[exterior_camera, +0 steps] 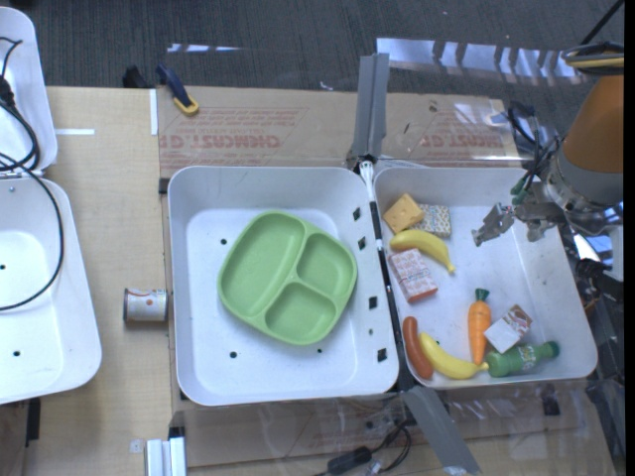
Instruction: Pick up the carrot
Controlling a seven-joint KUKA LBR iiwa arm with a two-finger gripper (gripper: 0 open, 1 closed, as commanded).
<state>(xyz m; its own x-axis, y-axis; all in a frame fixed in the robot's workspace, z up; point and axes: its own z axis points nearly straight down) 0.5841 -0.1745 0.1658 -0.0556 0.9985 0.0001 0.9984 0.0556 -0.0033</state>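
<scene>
Robotics laboratory: a wooden bench (99,107) carried two white bins (189,266) of toy food, with loose black cables (30,157) and grey carpet (298,18) beyond.

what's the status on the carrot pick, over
Gripper above right bin's upper part, holding nothing. Small orange carrot with green top lies near bin's front, untouched. Crowded: white carton and yellow banana beside it.

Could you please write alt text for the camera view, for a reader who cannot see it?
An orange carrot with a green top lies in the right white bin among toy foods, while the grey arm's gripper hovers above the bin's upper part, apart from it. The left white bin holds a green three-compartment plate.
</scene>
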